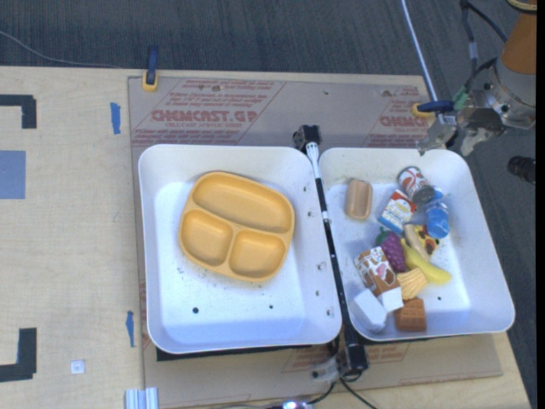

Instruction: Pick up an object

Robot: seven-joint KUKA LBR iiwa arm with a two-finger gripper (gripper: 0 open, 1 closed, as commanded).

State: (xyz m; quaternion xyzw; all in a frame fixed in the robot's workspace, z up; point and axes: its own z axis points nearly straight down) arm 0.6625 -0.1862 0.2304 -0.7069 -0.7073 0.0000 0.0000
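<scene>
Toys (407, 250) heaped in right bin (490, 292), touching, overlapping — tan block (358, 198) apart at left. Gripper (456, 130) above bin's far corner, holding nothing; finger spread unclear. Risk — crowded pile, fingers could jam between neighbours or slip.

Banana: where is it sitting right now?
The banana lies in the right bin, in the toy pile's lower right part, just right of the purple grapes and below the blue item.
</scene>
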